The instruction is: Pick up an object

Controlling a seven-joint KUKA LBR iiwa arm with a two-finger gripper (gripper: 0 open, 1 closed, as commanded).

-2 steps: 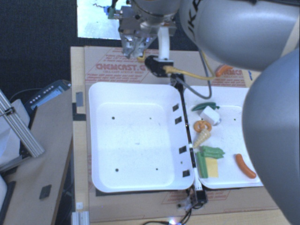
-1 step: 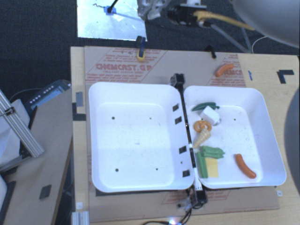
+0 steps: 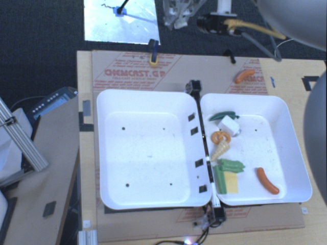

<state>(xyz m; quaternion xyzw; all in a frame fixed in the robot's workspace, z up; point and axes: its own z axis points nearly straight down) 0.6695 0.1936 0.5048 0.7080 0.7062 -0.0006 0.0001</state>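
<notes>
Across the desk [image 3: 127, 70] stood two white bins, and the claw [image 3: 180, 11], fingers spread and empty, hung beyond the far edge, with the sausage [image 3: 267, 180] lying diagonally in the right bin's [image 3: 291, 121] near-right corner.

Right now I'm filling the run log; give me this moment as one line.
gripper: above bench, outside bins | held: nothing seen | right bin: sausage, green pieces, cone | left bin: bare | pick: not yet done

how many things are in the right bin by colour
green: 3 (pepper, pod, strip)
orange: 2 (sausage, pretzel)
white: 1 (block)
tan: 1 (cone)
yellow: 1 (slice)
total: 8
</notes>
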